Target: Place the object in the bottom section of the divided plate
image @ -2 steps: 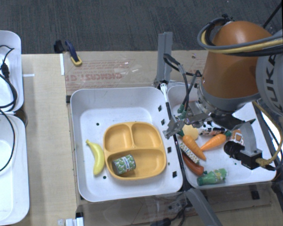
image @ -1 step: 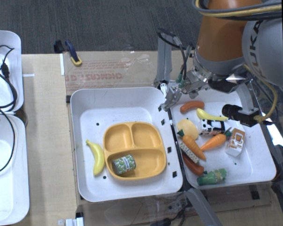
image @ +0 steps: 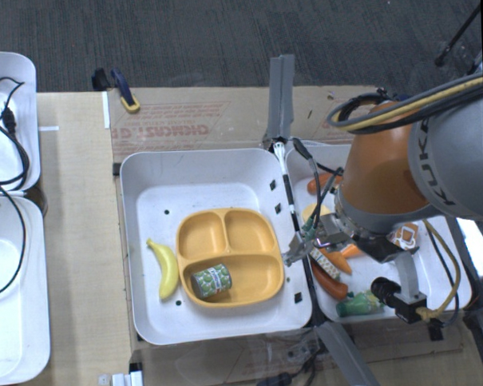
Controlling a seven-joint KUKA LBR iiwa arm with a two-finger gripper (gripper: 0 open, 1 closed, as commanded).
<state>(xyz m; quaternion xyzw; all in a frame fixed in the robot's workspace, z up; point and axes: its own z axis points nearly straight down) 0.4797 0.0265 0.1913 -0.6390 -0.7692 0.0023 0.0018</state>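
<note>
Two bins (image: 139, 233), one plate (image: 227, 229), one banana (image: 166, 269), one can (image: 210, 280).

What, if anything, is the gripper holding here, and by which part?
It cannot be told. The gripper sits low over the right white bin among orange items, its tip hidden. The green can lies apart in the yellow divided plate.

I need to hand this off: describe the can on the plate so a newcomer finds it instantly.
Start at the left white bin, which holds a yellow divided plastic plate. In the plate's wide bottom section lies a small green-labelled can on its side. Its nearest neighbour, a yellow banana, sits off the plate on the bin floor.
</note>
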